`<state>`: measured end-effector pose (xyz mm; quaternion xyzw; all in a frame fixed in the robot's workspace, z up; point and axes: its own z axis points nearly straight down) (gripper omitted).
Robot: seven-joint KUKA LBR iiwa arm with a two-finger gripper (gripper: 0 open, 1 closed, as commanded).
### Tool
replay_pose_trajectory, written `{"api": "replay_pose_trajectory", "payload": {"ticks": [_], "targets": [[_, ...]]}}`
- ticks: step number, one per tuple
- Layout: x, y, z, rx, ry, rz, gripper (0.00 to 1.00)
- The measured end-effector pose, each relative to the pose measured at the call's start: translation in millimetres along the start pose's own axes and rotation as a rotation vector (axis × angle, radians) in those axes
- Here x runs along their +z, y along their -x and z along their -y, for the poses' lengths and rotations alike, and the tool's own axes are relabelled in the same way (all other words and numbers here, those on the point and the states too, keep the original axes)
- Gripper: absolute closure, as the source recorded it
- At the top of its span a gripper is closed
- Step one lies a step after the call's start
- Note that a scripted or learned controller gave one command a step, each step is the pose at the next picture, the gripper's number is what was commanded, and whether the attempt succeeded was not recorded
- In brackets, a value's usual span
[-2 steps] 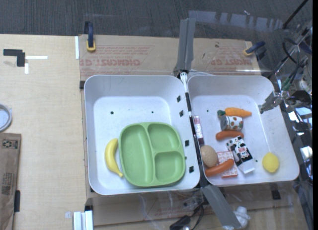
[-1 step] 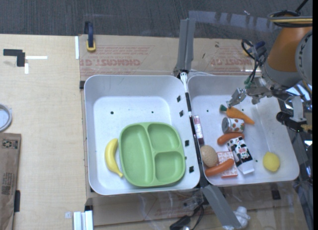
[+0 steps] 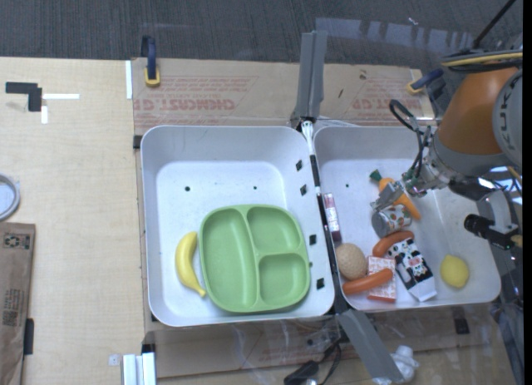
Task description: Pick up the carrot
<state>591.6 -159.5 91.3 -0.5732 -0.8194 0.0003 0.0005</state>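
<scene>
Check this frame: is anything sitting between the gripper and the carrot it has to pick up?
Nothing visible does. The gripper is already down on the carrot in the right bin, covering part of it. The hot dog and the small carton lie just below, beside the approach rather than in it.

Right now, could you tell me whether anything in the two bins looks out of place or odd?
Nothing looks spilled or damaged. The right bin is crowded: the carrot lies right under the hand, with sausages, a potato and a lemon close by. The banana lies beside the green plate, not on it.
</scene>
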Motion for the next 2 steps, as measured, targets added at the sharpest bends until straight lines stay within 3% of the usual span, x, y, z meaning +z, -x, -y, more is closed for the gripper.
{"api": "replay_pose_trajectory", "payload": {"ticks": [1, 2], "targets": [[-9.3, 1.0, 0.0, 0.004, 0.001, 0.001, 1.00], [-114.4, -18.6, -55.0, 0.429, 0.000, 0.002, 1.00]]}}
